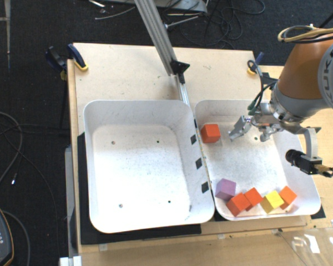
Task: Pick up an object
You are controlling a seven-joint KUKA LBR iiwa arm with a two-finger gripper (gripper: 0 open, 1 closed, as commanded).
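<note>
In the right bin (299, 170) | orange-red cube (211, 133) sits alone near the divider | gripper (250, 125) just beside it, fingers spread, empty | likely light, rigid; pinch opposite flat faces

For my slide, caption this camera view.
Gripper hovers in the right bin near an orange cube; five blocks sit along its front.

The grey arm with its orange band (305, 60) is seen reaching in from the right edge of the view, its wrist bent downward. The two-finger gripper (240, 129) is carried low at the arm's left end, pointed leftward. Nothing is seen between the jaws; whether they are parted or closed cannot be made out
</note>
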